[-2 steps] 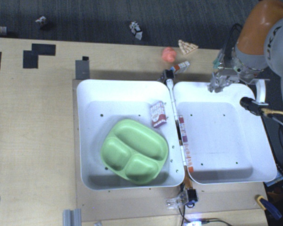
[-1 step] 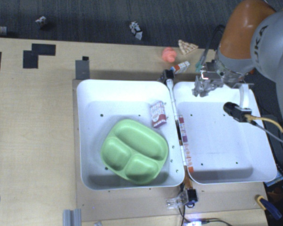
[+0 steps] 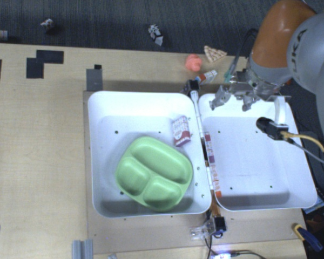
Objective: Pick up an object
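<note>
Claw (image 3: 233, 97) hangs open, holding nothing, over right bin's (image 3: 259, 188) far rim; left bin (image 3: 100, 161) holds one green tray (image 3: 154, 171), one red packet (image 3: 181, 130).

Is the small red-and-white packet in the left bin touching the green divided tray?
Apart. The camera view shows a strip of white bin floor between the packet and the upper right edge of the green tray.
</note>
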